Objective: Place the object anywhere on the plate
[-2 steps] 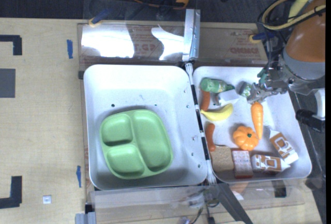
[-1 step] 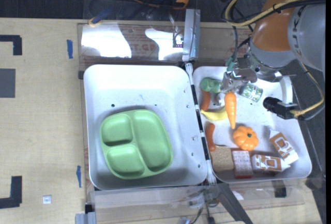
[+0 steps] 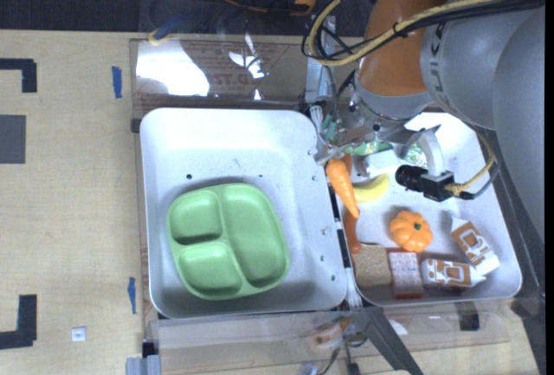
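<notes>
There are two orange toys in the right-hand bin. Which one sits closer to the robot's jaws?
The carrot, long and thin, lying along the bin's left wall with its top end just under the gripper. The round orange pumpkin sits farther off, toward the bin's middle.

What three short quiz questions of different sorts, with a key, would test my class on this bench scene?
1. True or false: the green plate lies in the same bin as the toy pumpkin.
2. Which item lies nearest the gripper? A. toy carrot B. toy pumpkin C. green plate
3. Fill in: the plate has ___ compartments.

Key: 1. False; the plate is in the left bin, the pumpkin in the right bin. 2. A; the carrot's top sits just below the gripper, by the wall between the bins. 3. Three.
</notes>
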